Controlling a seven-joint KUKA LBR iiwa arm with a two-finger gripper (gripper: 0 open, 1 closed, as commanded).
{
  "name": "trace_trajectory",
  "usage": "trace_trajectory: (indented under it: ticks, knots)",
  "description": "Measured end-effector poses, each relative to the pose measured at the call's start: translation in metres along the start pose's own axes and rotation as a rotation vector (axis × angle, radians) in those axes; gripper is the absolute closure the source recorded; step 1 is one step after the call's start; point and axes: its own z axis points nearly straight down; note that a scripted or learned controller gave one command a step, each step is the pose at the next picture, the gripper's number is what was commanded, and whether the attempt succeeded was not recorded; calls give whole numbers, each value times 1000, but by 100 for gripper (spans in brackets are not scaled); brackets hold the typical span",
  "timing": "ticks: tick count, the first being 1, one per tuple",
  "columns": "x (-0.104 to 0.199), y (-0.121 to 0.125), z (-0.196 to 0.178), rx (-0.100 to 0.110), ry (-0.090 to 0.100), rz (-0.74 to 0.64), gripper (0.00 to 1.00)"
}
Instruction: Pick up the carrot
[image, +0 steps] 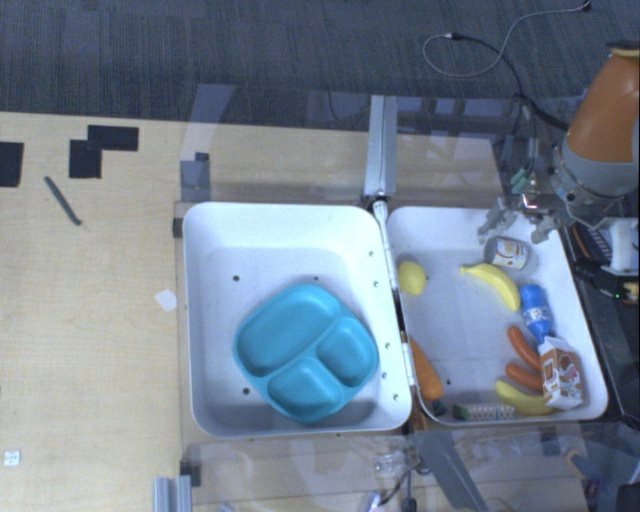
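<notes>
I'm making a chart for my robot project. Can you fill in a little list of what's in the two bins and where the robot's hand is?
left bin: blue divided plate
right bin: carrot by the left wall, lemon, banana, blue bottle, small can, carton, hot dogs
gripper: above the right bin's far end, near the small can
carrot picked up: no, it lies in the bin

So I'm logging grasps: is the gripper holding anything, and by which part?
Nothing is held. The gripper hangs open above a small can at the right bin's far edge; the carrot lies untouched by the near-left wall.
</notes>
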Motion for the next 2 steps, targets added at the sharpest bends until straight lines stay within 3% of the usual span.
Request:
trace_trajectory:
  ticks: [1,2]
  knots:
    - [37,-37,123,2,1,49,0]
    - [35,-93,131,-11,0,-1,0]
